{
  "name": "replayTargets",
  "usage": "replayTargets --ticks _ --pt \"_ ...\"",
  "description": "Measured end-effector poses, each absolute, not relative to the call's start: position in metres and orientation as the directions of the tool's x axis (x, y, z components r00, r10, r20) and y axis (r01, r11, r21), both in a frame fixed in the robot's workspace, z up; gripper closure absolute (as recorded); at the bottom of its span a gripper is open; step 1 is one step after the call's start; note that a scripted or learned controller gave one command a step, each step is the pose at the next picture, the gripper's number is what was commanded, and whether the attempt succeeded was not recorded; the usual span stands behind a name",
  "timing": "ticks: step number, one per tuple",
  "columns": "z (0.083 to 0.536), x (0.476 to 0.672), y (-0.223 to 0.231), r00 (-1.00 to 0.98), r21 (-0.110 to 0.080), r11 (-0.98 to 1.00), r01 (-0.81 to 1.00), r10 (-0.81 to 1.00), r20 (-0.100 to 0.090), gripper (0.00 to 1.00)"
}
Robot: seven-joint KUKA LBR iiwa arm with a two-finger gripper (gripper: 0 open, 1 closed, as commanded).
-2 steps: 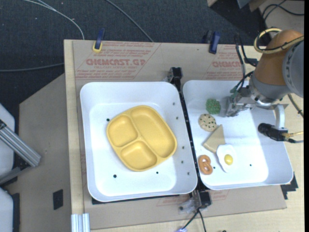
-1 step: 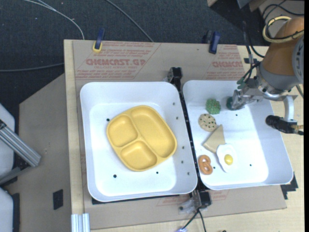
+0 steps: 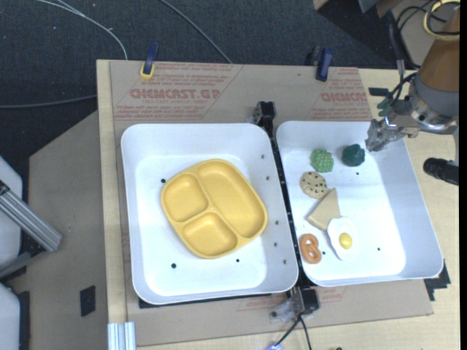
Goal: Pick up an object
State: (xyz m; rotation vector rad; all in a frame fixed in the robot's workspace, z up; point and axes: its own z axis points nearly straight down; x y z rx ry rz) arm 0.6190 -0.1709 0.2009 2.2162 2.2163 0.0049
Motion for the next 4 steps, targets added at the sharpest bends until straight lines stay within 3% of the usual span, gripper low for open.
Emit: replayTargets --ticks 1,3,4 --pt "0.266 0.622 -0.172 -0.001 0.009 0.001 1.000 1.000 -0.003 1.00" --pt "0.250 0.636 -0.057 -0.006 -0.002 0.006 1.000 1.000 0.002 1.00" --pt "0.238 0.627 -0.008 -0.004 -0.003 0.004 1.000 1.000 0.001 1.00"
